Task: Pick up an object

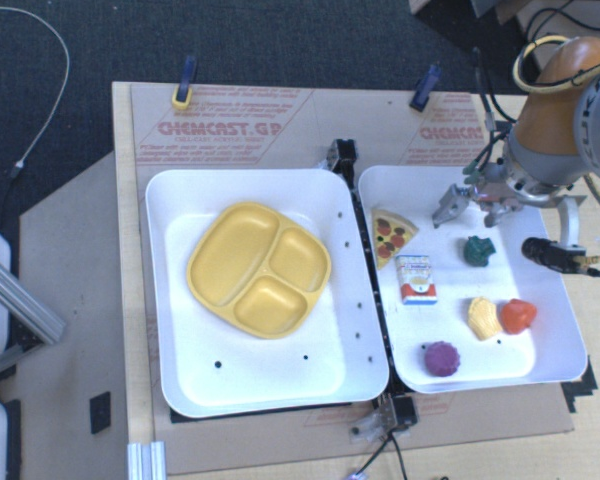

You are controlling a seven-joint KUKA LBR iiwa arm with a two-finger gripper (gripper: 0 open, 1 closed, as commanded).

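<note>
The brown board (280, 128) under the bins bears red print reading "CHEMCAST GP", repeated at right.

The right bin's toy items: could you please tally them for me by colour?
Green: 1
Purple: 1
Yellow: 1
Orange-red: 1
Pizza slice, tan and red: 1
Small carton, white, blue and red: 1
Total in the right bin: 6

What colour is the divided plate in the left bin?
Yellow. The divided plate shows plainly in the camera view, lying in the left bin.
</note>
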